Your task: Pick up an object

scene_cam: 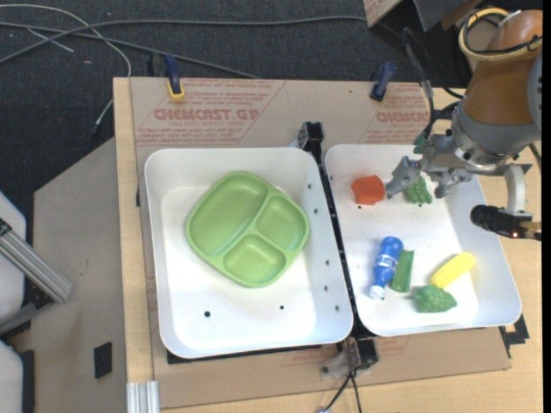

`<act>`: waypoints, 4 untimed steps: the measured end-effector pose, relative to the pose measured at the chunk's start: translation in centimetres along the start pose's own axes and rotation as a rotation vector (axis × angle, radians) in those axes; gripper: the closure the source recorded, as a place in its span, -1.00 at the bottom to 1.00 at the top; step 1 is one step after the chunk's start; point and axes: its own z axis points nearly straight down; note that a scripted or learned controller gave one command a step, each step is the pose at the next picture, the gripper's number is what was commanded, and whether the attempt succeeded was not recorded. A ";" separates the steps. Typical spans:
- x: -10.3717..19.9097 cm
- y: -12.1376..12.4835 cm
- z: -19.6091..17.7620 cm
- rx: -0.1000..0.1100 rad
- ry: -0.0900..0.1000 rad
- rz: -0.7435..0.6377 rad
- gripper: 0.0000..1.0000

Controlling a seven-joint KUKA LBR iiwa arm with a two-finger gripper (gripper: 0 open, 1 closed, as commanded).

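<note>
My gripper [424,181] hangs over the far part of the right bin [495,312], its two fingers spread apart. A small dark green leafy piece [419,194] lies on the bin floor between the fingertips, and nothing shows it lifted. Just left of the gripper sits a red-orange block [368,189]. Nearer the front lie a blue bottle [386,266], a green stick [403,271], a yellow piece [453,269] and a green broccoli-like lump [435,299].
The left bin [172,308] holds a light green divided plate [248,228]. A black divider [331,222] runs between the bins. The arm's body [504,84] looms over the right bin's far right corner. Clamps [175,86] grip the board's far edge.
</note>
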 end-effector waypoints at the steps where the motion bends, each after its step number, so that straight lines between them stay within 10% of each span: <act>1: 0.0 0.2 -0.6 -0.012 -0.001 -0.002 -1.00; 4: -0.3 0.2 13.3 -0.008 -0.001 -0.002 -1.00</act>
